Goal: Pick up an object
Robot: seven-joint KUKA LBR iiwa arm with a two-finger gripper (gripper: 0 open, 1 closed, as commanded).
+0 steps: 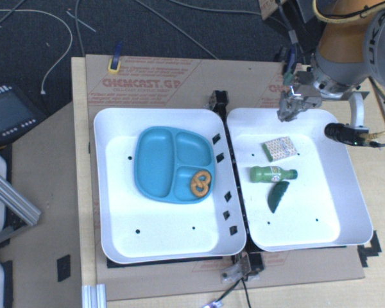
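Your gripper (289, 111) at upper right, over the right bin's (353, 191) far rim, grip state too blurred to tell, green bottle (273, 174) mid-bin, arm cut off by frame.

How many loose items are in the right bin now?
3, clustered mid-bin: a small patterned packet farthest back, a green bottle lying on its side just in front, and a dark green piece nearest the front. Nothing appears hidden.
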